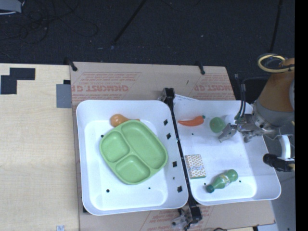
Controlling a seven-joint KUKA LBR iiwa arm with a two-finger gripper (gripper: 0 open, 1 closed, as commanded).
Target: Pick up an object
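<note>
In the right bin (pixel 262 189) lie an orange chili pepper (pixel 191 121), a small green round object (pixel 217 124), a patterned flat box (pixel 195 166) and a green bottle (pixel 222 181) on its side. My gripper (pixel 237 135) hangs over the bin's upper right part, just right of the green round object. Its fingers are open, with only the white bin floor between them. The arm comes in from the right edge.
The left bin (pixel 91 186) holds a green divided plate (pixel 133 151), and an orange object (pixel 118 120) peeks out behind its upper left rim. A black divider (pixel 174 143) separates the bins. Both bins rest on cardboard.
</note>
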